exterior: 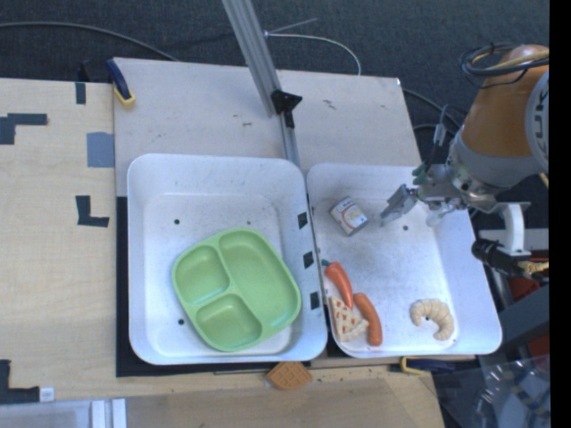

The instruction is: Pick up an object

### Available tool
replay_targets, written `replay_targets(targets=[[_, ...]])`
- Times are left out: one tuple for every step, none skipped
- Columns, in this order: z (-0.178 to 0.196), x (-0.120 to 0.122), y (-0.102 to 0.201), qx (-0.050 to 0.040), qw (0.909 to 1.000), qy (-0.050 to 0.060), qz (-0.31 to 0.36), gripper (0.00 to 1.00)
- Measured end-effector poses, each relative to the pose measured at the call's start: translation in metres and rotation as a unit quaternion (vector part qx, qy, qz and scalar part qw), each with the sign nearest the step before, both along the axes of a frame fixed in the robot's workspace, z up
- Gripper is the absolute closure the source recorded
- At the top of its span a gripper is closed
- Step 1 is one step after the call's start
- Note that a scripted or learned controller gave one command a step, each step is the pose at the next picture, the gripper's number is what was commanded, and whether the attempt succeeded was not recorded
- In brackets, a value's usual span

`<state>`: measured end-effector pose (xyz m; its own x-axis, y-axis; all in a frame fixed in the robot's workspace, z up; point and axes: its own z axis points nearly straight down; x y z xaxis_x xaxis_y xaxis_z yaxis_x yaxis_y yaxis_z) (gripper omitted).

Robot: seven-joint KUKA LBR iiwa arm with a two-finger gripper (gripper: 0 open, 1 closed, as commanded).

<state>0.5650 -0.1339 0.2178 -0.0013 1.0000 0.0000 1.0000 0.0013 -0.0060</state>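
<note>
The arm is reaching in over the right bin (464,266), its gripper (412,205) hanging above that bin's far right corner with the fingers spread apart and nothing between them. A small white packet (348,215) is lying just beside the gripper, near the bin's far edge. Along the bin's left edge a carrot (338,283), a sausage (368,318) and a pizza slice (345,321) are lying close together, and a croissant (434,317) is sitting near the near right corner. In the left bin (152,239) a green divided plate (235,289) is resting toward the near edge. A cookie (288,376) is lying on the surface, at the near edge of the bins.
</note>
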Motion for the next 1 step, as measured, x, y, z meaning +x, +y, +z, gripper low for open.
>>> replay_targets(targets=[[-0.051, -0.0037, 0.0102, 0.0003, 1.0, 0.001, 0.0, 0.0]])
